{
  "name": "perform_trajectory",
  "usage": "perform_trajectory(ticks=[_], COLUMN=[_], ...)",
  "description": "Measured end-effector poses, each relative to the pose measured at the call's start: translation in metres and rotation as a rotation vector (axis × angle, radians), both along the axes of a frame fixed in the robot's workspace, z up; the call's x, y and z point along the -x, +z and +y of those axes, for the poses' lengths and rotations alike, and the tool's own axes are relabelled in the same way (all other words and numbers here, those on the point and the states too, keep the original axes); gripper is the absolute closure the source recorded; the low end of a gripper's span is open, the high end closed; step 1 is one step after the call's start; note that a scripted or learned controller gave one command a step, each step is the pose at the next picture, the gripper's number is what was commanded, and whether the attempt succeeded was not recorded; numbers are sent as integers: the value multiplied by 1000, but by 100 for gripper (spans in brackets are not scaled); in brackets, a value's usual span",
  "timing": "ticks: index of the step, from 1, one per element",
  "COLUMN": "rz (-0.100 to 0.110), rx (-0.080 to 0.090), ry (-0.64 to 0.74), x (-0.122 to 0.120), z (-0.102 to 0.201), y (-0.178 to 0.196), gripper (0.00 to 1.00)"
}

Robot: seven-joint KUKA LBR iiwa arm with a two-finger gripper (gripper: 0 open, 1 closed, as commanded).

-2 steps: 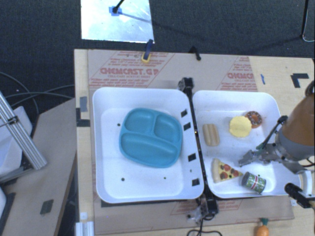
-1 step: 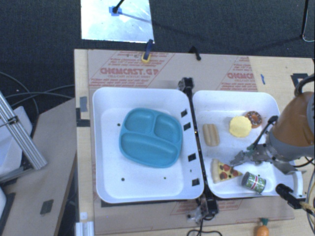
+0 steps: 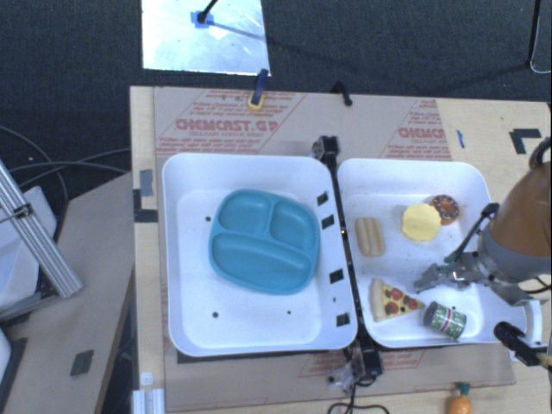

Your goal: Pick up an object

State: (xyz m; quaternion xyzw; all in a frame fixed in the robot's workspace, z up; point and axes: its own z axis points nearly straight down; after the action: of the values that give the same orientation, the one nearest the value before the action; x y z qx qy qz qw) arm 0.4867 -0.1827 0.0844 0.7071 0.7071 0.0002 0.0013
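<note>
View from above the counter (image 3: 216, 115), which carries two shallow white bins side by side. My arm (image 3: 528, 222), grey with an orange band above the wrist, enters from the right edge and reaches over the right bin (image 3: 379, 175). My hand (image 3: 438, 275) hangs low over that bin's lower half; its two dark fingers (image 3: 429, 279) point leftward and look spread apart, with nothing between them.

The right bin holds five small toy food items. A pizza slice (image 3: 394, 301), triangular, pale crust with red and dark toppings, lies just left of and below my fingertips. A small can (image 3: 444, 319), green with a white band and a pale end, lies on its side near the bin's lower wall, just beneath my hand. A round yellow piece (image 3: 421, 222) sits higher in the bin, touching a smaller brown doughnut-like ring (image 3: 445, 208) with speckled topping at its upper right. A tan, ridged oblong (image 3: 369, 236), resembling a bread roll or waffle, lies upright near the bin's left wall.

The left bin (image 3: 194, 317) holds a blue divided tray (image 3: 264, 241) with three compartments, set slightly tilted near the centre.

Beyond the bins, a yellow clip (image 3: 257, 99) rests at the counter's far edge beside a reflective grey sheet (image 3: 207, 24).
</note>
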Motion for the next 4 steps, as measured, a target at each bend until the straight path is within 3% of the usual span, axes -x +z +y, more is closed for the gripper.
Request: perform_trajectory(ticks=[2,3,4], rz=[0,-4,-7], rx=[0,0,-4], ry=[0,1,14], x=[0,-1,-3], z=[-18,-18,76], y=[0,11,96], gripper=[0,100,100])
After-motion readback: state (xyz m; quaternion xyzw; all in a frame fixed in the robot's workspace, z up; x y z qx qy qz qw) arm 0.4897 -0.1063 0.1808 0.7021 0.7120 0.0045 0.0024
